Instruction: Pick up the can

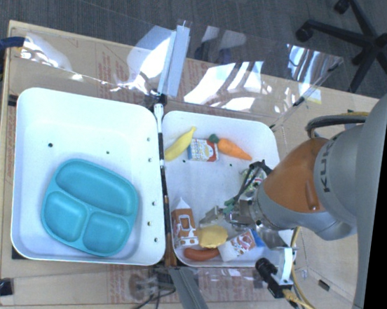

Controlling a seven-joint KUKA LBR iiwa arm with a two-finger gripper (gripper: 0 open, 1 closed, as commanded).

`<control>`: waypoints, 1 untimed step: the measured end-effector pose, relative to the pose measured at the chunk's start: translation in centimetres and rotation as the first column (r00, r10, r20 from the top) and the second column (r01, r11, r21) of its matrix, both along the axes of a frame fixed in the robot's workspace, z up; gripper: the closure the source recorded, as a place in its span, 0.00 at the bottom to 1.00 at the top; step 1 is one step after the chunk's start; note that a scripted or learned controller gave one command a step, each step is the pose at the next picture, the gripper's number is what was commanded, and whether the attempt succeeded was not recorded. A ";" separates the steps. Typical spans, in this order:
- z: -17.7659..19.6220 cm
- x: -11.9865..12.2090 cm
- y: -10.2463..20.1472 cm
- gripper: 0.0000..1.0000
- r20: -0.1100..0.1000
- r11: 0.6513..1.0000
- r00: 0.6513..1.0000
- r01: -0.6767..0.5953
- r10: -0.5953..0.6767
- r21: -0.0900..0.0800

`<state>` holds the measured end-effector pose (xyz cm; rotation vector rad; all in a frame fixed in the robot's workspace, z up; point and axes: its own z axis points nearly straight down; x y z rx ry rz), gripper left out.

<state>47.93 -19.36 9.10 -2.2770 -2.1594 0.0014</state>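
Observation:
A small can [202, 150] with a white, blue and red label lies on its side near the back of the right bin [266, 142], between a yellow banana [179, 143] and an orange carrot [234, 148]. My gripper [237, 211] hangs low over the front half of the same bin, under the orange wrist band. It is well in front and to the right of the can, close to the pile of food items there. The wrist hides the gripper's tips.
The front of the right bin holds a brown carton [182, 226], a yellow lump [212, 236], a red sausage [201, 254] and a red-and-white packet [242, 244]. A blue divided plate [89, 207] lies in the left bin [36, 115].

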 end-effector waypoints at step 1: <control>0.0 8.8 7.0 0.00 0.000 0.996 0.996 -0.091 0.091 0.000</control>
